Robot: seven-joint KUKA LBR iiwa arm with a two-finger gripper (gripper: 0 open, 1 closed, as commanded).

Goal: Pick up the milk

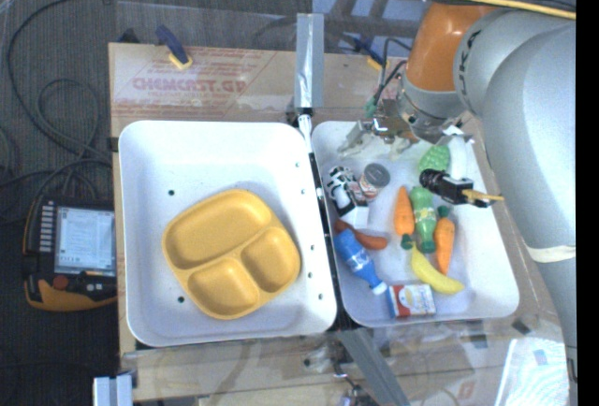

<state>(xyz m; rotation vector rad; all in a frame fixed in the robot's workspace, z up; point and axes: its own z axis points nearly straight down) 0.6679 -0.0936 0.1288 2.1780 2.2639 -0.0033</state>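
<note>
You're looking down on a plywood bench (206, 86) sitting on dark grey carpet, with black cables trailing across the floor and an orange-edged teach pendant (70, 250) lying to the left. Two shallow white plastic bins are sitting side by side. The left bin (154, 161) is carrying a glossy yellow tray (232, 251) with three rounded compartments. The right bin (496, 282) is crowded with toy food: the milk (411, 300), a small boxy carton with a red band, is lying at the near edge, just beside a curved yellow banana (436, 275) and a blue bottle (358, 260). Two orange carrots (403, 210) and a green bottle (424, 219) are lying further up. The gripper (386, 135) is hovering over the bin's far end, well apart from the milk; its metal fingers are spreading apart, holding nothing.
</note>
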